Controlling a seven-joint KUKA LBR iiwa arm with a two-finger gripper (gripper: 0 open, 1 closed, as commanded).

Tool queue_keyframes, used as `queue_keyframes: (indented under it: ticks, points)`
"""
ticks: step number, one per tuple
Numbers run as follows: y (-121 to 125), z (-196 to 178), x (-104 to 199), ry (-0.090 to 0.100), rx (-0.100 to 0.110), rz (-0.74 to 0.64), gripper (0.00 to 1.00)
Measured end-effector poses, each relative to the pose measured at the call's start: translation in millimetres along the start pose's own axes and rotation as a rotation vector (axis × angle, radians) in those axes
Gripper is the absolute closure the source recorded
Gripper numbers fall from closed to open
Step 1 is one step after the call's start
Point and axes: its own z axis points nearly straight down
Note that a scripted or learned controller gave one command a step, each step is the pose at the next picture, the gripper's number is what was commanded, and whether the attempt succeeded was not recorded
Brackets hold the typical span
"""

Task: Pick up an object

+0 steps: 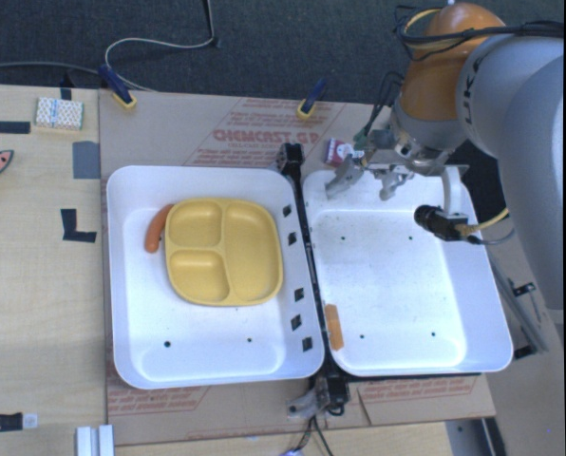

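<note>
Gripper (364, 182), metal fingers spread and holding nothing, hangs over the right bin's (473, 350) far rim. Smooth yellow three-compartment plate (224, 252) lies in the left bin (207, 364), a carrot (156, 229) touching it at 9 o'clock. Second carrot (333, 326) hugs the right bin's left wall, at 6 o'clock from the gripper, well apart; bare speckled floor lies between.

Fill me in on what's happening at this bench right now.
A grey robot arm with an orange band reaches in from the right, its hand hovering at the far edge of the right shallow white bin, with nothing between its fingers. A small orange stick-shaped piece lies at that bin's left wall. In the left shallow white bin sits a yellow three-compartment plastic plate, with an orange sausage-shaped toy beside its left edge.
</note>
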Motion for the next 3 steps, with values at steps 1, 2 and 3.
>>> queue_keyframes:
  ticks: [1, 2, 3]
  points:
    - [-41, 10, 32, -0.001, -0.001, 0.002, 0.0]
    - [-61, 10, 72, -0.001, 0.0, 0.001, 0.0]
    - [7, 9, 26, -0.003, -0.002, 0.003, 0.0]
